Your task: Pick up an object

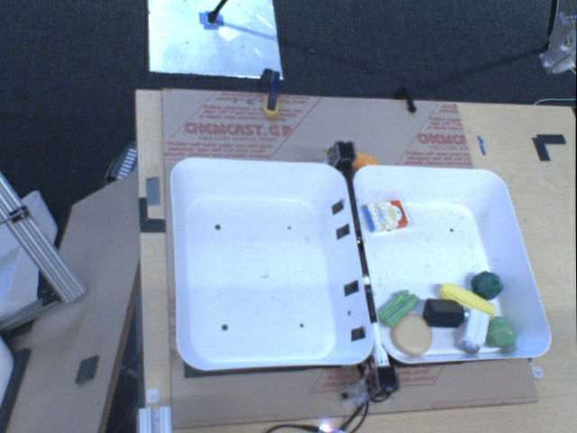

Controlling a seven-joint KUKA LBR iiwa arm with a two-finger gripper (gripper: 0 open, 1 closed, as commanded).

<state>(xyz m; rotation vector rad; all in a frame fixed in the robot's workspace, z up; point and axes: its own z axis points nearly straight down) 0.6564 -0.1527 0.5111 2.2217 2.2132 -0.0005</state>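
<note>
The right bin (501,197) holds several small objects. A white packet with red and blue print (385,216) lies near its back left. Along the front sit a green leafy piece (397,308), a tan round disc (411,336), a black block (443,313), a yellow corn cob (466,299), a white bottle (472,330), a dark green broccoli-like lump (487,284) and a light green ball (501,334).
The left bin (194,188) stands beside the right one, joined by black clips (343,232) along the divide. An orange item (364,161) rests behind the bins. A shiny metal plate (213,25) lies at the back, and a metal rail (32,246) at the left.
</note>
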